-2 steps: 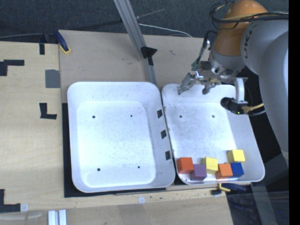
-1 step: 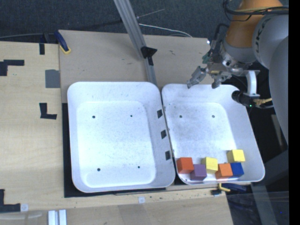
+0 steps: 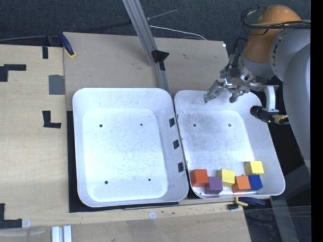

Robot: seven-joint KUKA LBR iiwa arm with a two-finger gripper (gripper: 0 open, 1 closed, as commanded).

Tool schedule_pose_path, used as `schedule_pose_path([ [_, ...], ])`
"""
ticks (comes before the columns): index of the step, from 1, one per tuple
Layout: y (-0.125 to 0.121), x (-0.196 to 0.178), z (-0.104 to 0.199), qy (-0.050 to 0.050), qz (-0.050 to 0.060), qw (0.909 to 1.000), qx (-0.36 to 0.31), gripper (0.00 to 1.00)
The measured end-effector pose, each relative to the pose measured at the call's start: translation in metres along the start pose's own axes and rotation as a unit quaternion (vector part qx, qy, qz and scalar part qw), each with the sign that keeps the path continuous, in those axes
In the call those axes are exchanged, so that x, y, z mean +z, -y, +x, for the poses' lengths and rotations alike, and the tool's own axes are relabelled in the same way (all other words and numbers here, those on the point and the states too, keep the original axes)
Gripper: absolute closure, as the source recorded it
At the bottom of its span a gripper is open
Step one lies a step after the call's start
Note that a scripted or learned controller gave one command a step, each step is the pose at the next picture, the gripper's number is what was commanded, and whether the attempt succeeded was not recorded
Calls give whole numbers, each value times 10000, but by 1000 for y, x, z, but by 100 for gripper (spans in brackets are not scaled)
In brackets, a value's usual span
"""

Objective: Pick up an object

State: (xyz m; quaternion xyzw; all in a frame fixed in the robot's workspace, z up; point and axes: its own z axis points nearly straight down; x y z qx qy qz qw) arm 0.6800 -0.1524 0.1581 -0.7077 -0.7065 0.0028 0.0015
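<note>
The wooden bench (image 3: 126,54) takes up most of the scene, with black tape marks along its left side and a slanted metal pole (image 3: 141,26) rising over its upper middle. On it sit two shallow white bins side by side, touching along their inner rims: the left bin (image 3: 86,102) and the right bin (image 3: 262,135). The grey arm (image 3: 298,59), with its orange band (image 3: 270,32) above the wrist, reaches in from the right and ends over the far edge of the right bin. The gripper (image 3: 222,96) hangs there with its two fingers spread apart, nothing between them. The small blocks are well apart from it, bunched along the near edge of the right bin: an orange block (image 3: 199,177) at the left, a purple block (image 3: 215,184) just beside it, a yellow block (image 3: 227,176), another orange block (image 3: 242,183), a blue block (image 3: 255,182) touching that one, and a second yellow block (image 3: 254,167) just behind them
</note>
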Motion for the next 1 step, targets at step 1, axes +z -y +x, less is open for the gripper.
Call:
schedule_pose_path([
  [1, 5, -36, 87, -22, -37, 10000, -53, 0],
])
